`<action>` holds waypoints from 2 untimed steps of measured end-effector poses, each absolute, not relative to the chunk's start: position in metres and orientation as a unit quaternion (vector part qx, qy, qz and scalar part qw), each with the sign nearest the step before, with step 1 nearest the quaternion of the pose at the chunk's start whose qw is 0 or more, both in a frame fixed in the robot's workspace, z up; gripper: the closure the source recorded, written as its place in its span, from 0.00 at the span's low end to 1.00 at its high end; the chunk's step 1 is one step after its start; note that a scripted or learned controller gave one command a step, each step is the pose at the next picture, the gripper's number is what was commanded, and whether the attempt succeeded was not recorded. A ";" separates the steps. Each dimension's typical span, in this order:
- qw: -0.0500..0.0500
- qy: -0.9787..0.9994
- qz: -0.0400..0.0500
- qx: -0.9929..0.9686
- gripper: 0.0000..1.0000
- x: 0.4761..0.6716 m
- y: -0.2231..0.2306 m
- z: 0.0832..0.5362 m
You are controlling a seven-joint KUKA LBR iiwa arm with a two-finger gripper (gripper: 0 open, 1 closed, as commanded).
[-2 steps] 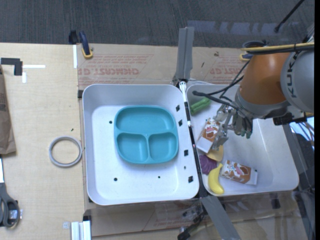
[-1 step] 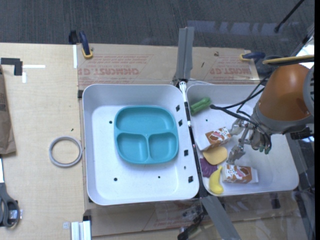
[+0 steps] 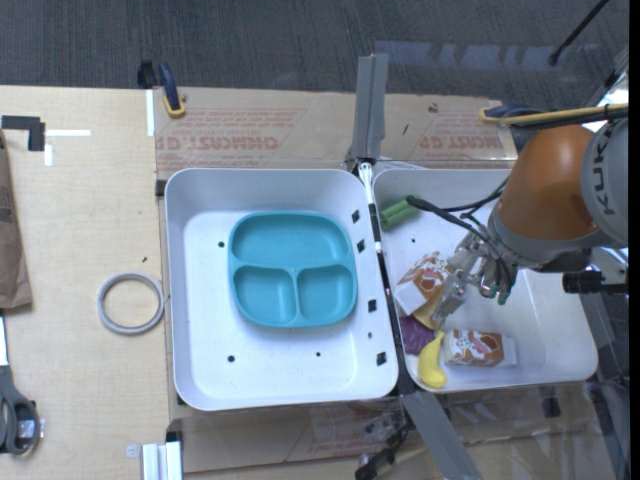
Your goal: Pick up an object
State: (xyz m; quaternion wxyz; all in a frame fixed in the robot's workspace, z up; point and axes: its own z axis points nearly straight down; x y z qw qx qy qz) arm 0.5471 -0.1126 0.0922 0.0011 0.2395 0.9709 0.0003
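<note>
Gripper (image 3: 458, 293) hovers in right bin (image 3: 560, 358), can't tell its state. Just left of it: snack packet (image 3: 424, 280); below it: banana (image 3: 431, 363) & 2nd packet (image 3: 478, 348).

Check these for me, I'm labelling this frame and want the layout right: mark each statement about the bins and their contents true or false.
1. The blue divided plate lies in the left bin. True.
2. The banana lies on the blue plate. False: it lies in the right bin, near its front left corner.
3. The gripper is over the right bin. True.
4. The grey ring lies inside the left bin. False: it lies on the bench, left of that bin.
5. A green object lies near the right bin's back left corner. True.
</note>
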 end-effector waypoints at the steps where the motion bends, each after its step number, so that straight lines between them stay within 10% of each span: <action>1: 0.001 0.971 0.000 0.240 0.00 0.547 -0.113 0.092; 2: 0.002 0.971 0.001 0.240 1.00 0.548 -0.113 0.102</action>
